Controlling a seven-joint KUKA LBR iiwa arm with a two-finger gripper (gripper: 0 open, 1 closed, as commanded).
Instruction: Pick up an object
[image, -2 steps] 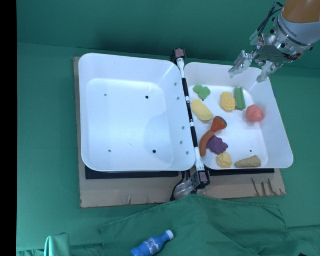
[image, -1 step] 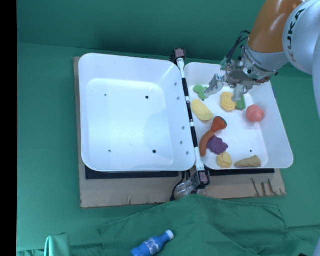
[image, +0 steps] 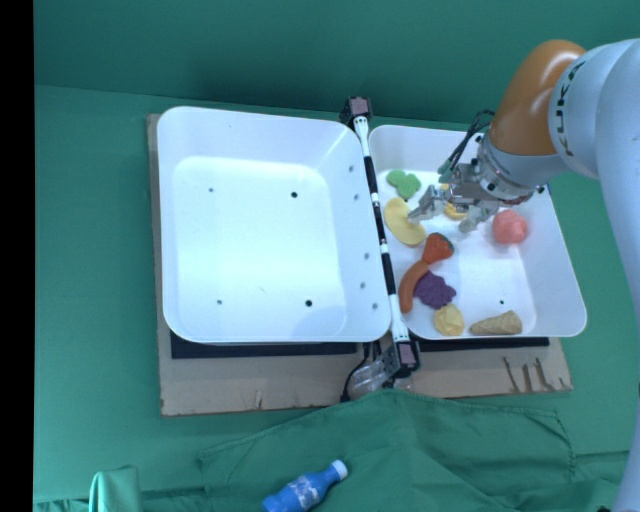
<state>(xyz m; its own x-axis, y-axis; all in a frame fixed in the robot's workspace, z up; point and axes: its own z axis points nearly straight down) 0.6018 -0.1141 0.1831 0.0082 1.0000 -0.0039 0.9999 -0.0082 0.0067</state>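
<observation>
Camera view, your inventory, largest first. Left bin (image: 190, 135): bare white floor. Right bin (image: 560, 300): holds every candidate object. Arm (image: 590, 100): reaches in from the right. Gripper (image: 455, 205): hangs over the bin's upper middle, jaws spread, nothing between them. Orange carrot-like toy (image: 410, 285): touches a purple piece (image: 434, 291), so you risk a double grab or a slip. Yellow slice (image: 403, 222): hugs the divider (image: 375, 210), so a finger may strike it. Pink ball (image: 509, 227): likely to roll off. Small orange piece (image: 455, 211): directly under the fingers, partly hidden, easily nudged.
</observation>
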